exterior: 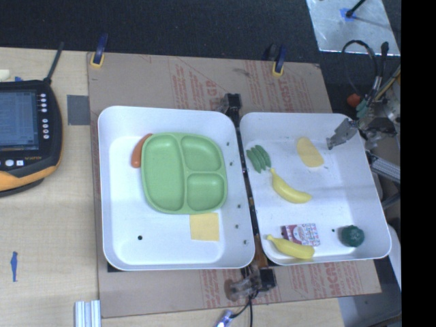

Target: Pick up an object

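Jaws (338,137) hover at right bin's (371,182) upper-right edge.

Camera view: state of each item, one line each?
Claw: over right bin's far right corner, nothing between its fingers.
Green divided plate: upright in left bin, compartments bare.
Yellow square: flat, just below the plate.
Orange item: partly under plate's left rim.
Bananas: lying loose in right bin.
Green ball: resting near right bin's near right corner.
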Available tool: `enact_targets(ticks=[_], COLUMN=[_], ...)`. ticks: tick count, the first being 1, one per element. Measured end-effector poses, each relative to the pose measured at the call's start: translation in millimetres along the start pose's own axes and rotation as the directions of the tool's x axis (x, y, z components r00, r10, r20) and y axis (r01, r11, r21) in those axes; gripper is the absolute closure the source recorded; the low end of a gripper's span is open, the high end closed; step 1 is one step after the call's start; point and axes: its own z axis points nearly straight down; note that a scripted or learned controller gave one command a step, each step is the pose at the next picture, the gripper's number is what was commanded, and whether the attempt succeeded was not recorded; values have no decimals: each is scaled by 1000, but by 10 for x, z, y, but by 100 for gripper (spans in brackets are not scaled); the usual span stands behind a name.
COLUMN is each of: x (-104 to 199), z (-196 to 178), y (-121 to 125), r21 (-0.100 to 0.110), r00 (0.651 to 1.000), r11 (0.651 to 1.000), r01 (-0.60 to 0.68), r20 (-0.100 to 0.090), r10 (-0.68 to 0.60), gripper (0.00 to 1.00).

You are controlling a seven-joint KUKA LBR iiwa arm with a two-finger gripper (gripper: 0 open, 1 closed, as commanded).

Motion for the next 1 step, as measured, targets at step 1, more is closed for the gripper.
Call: enact_targets(ticks=[1], x=[117], z=[1354], y=[424], r21=[2], r00=[1000], r11=[1000], r01=[1], r20=[0], r10=[-1], gripper=[0])
